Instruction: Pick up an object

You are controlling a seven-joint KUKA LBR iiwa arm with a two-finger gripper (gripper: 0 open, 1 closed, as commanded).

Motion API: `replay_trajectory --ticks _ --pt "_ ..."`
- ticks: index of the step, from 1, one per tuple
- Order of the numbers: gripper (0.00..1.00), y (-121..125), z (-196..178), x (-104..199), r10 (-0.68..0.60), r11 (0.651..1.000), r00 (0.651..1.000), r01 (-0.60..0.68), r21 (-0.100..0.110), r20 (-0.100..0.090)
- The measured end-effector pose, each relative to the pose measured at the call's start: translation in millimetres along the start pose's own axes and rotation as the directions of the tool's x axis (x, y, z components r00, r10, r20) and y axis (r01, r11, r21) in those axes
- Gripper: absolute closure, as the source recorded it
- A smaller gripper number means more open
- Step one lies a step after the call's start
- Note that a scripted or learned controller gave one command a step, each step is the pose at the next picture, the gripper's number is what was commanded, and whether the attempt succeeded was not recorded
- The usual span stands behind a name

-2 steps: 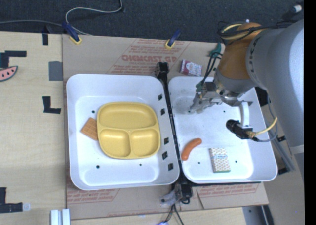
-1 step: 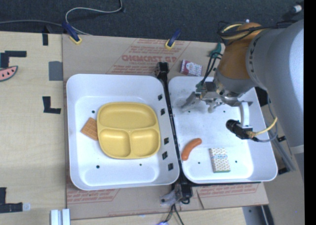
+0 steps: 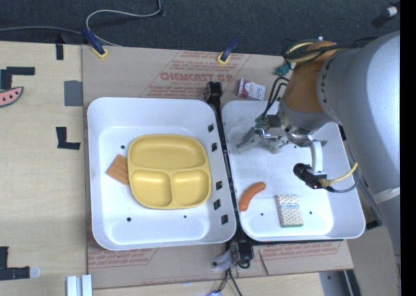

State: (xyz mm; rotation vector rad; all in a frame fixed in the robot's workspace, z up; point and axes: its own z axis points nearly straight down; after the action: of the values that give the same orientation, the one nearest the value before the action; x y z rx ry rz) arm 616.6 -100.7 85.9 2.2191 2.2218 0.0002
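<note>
The likeliest thing to be picked is judged to be the orange sausage (image 3: 251, 195), which lies loose on the floor of the right bin (image 3: 338, 223), below the pincer (image 3: 246, 141) and a little to its right in the camera view, well apart from it. Its long axis runs on a slant — the upper end points up and to the right, the lower end down towards the divide between the bins. It lies flat and is touched by nothing, so a grip across its narrow width would be called for.

Further to the right of the sausage, near the bin's lower edge, a small card box (image 3: 290, 211) is laid flat, its long side running roughly up and down the view.

The pincer is held low over the upper left part of the right bin, its grey fingers splayed narrowly apart towards the divide — nothing is seen between them. It is judged to be poised for a descent, not yet at any object.

In the left bin (image 3: 104, 223), well to the left of the pincer, a yellow divided tray (image 3: 170, 170) is seated, with a brown cracker (image 3: 118, 170) tucked at its far edge. Both bins are carried side by side on the worktop (image 3: 39, 177).
</note>
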Motion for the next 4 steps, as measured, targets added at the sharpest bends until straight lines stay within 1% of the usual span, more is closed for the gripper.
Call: replay_trajectory --ticks 1,2,3,4 --pt "1.00 0 -10 0 -0.001 1.000 1.000 0.001 -0.002 0.002" --pt "1.00 0 -19 1 -0.002 1.000 1.000 0.002 0.000 0.000" --pt "0.00 0 -19 1 -0.002 1.000 1.000 0.002 0.000 0.000" --pt "1.00 0 -28 1 -0.003 1.000 1.000 0.003 0.001 -0.001"
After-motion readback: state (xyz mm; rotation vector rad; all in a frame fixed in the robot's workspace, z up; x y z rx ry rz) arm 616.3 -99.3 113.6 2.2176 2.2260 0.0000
